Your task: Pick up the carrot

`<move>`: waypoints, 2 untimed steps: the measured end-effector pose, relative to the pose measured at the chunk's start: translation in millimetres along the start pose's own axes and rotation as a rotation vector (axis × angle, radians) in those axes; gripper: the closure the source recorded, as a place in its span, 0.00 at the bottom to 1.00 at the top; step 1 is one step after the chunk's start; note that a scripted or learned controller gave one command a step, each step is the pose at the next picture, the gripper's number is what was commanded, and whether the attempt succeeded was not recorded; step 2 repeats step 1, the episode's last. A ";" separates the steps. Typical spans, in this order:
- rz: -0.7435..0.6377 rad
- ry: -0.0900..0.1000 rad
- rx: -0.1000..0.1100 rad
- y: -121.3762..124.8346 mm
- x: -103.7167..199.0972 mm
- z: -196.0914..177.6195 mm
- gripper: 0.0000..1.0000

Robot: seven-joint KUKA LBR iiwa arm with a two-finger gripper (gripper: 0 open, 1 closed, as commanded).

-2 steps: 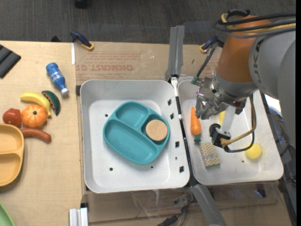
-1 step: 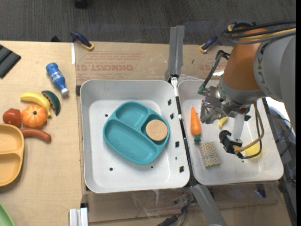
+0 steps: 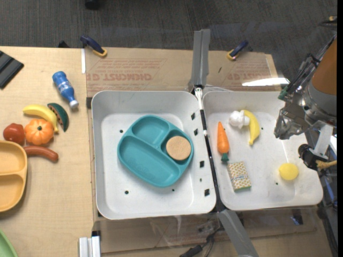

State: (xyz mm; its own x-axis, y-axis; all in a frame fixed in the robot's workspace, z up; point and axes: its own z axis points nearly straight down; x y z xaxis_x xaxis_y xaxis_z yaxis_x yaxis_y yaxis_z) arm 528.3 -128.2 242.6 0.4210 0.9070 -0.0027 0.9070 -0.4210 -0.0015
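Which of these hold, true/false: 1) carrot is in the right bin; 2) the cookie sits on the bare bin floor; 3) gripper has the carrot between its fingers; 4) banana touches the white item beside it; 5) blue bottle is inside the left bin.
1) True: the carrot lies in the right bin, near its left wall.
2) False: the cookie sits in the teal plate in the left bin.
3) False: the gripper is apart from the carrot, at the bin's right side.
4) True: the banana rests against the white item.
5) False: the blue bottle lies on the bench outside it.
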 end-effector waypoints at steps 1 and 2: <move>-0.035 0.000 0.001 23.9 49.3 5.6 1.00; -0.035 0.000 0.001 23.9 49.3 5.6 1.00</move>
